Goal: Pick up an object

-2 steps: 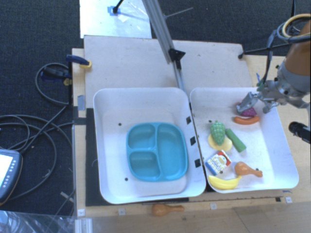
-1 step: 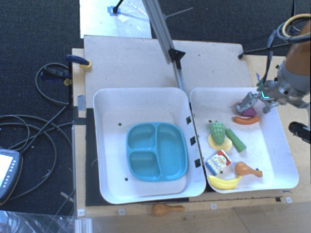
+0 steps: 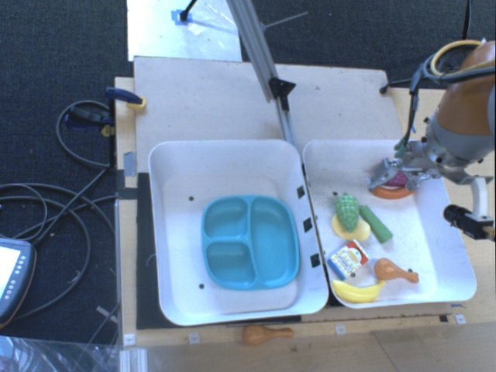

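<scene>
My gripper point(image 3: 395, 178) hangs low over the far part of the right bin point(image 3: 453, 273), right on top of a purple and orange-red toy point(image 3: 391, 192). The grey wrist with its orange band comes in from the right edge. In the middle of that bin lie a bumpy green toy point(image 3: 347, 209) on a yellow piece point(image 3: 346, 229) and a green cucumber point(image 3: 376, 224). Nearer the front are a small white, red and blue carton point(image 3: 347, 260), an orange drumstick point(image 3: 395, 270) and a yellow banana point(image 3: 358, 290).
The left bin point(image 3: 178, 178) holds a blue divided plate point(image 3: 250, 241). A metal pole point(image 3: 256, 41) slants down from the top to the bins' shared wall. An orange toy point(image 3: 267, 333) lies on the bench in front of the bins. Cables lie at the left.
</scene>
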`<state>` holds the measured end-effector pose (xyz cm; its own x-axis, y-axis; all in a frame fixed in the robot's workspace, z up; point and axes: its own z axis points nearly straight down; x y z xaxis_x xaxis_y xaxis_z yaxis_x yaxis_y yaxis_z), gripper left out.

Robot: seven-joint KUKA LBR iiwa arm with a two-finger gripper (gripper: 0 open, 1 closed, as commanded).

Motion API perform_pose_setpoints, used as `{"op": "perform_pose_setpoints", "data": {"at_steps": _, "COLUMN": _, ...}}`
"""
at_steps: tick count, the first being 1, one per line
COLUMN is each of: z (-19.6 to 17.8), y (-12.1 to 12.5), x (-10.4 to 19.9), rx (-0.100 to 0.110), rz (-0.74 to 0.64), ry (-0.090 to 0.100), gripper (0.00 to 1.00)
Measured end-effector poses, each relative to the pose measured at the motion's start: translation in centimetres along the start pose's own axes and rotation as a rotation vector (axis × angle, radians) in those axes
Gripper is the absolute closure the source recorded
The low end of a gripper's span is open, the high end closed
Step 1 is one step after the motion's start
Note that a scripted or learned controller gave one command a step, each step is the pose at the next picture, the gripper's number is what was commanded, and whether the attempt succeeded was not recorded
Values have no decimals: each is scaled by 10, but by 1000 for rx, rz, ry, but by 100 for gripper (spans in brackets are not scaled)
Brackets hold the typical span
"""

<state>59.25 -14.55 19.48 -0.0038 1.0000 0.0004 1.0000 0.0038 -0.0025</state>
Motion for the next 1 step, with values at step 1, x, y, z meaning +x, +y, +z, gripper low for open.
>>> {"op": "perform_pose_setpoints", "data": {"at_steps": 1, "z": 42, "y": -1, "x": 0, "rx": 0, "rz": 3, "ry": 0, "gripper": 0}}
